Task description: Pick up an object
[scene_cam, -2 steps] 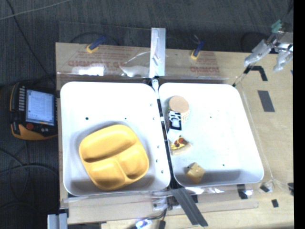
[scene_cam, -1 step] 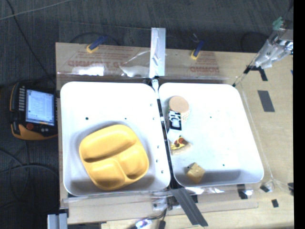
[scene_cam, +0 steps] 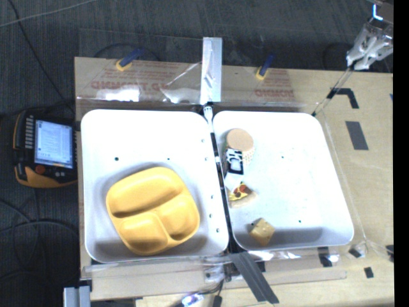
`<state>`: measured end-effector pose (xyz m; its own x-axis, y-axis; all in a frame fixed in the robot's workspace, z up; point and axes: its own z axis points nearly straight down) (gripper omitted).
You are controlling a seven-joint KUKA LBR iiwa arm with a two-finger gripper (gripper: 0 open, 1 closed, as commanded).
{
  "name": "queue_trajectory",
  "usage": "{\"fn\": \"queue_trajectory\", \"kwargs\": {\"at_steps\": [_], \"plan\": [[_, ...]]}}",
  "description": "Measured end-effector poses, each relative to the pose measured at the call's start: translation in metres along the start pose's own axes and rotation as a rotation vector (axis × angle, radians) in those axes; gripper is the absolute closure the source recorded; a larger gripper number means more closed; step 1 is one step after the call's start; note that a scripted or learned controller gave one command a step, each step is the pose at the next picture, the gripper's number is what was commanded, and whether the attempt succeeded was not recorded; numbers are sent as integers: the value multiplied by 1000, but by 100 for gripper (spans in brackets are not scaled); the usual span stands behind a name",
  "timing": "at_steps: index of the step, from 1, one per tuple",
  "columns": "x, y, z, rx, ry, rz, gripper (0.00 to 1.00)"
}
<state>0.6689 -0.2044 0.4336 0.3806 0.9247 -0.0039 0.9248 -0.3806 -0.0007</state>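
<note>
My claw hangs top right, off the bins; its state I cannot tell. The small tan foam-like cube near the right bin's front looks light, squashy: pinch its flat sides

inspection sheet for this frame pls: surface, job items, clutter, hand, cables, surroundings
Surface: bench bears two white bins side by side, left bin and right bin.
Job's things: yellow divided tray lies in the left bin toward its front. In the right bin, along its left wall: a paper cup on its side, a small pizza-slice toy, a tan block nearer the front.
Clutter: clear plastic sheet and two clips at the bench's far edge.
Hand: hand at the upper right, outside both bins, holding nothing visible; finger state unclear.
Cables: dark cables on the floor, upper left.
Surroundings: teach pendant on dark floor, left of bench.
</note>
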Motion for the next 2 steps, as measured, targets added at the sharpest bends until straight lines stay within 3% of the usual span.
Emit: {"fn": "queue_trajectory", "kwargs": {"at_steps": [1, 2], "plan": [[119, -49, 38, 1, 3, -105, 100], [181, -81, 32, 2, 2, -93, 100]]}}
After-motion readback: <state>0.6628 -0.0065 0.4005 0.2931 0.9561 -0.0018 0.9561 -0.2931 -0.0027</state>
